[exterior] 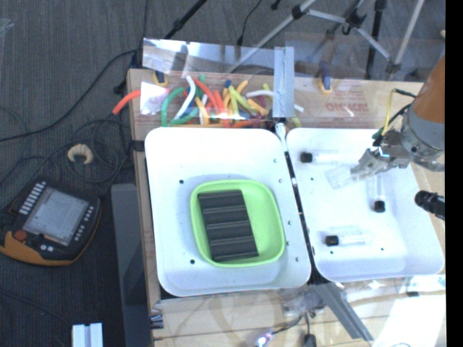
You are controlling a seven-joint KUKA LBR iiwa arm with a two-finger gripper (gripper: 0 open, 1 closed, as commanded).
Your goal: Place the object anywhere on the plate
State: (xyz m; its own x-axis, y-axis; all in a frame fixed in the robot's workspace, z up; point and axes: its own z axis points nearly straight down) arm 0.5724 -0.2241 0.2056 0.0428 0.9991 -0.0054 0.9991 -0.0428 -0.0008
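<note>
Plate (272, 210), green, sits in left bin (166, 194), a dark ribbed block (227, 225) lying on it lengthwise. Right bin (405, 259) has three clear tubes with black caps: one (318, 156) near the far-left corner, one (377, 192) lying toward the right, one (344, 238) near the front. Gripper (364, 168) low over the right bin's far side, arm (428, 118) entering from the right. Fingers apart (nothing seen between them); tips just beside the middle tube's upper end. Coloured tubing (210, 103) heaped behind the bins.
</note>
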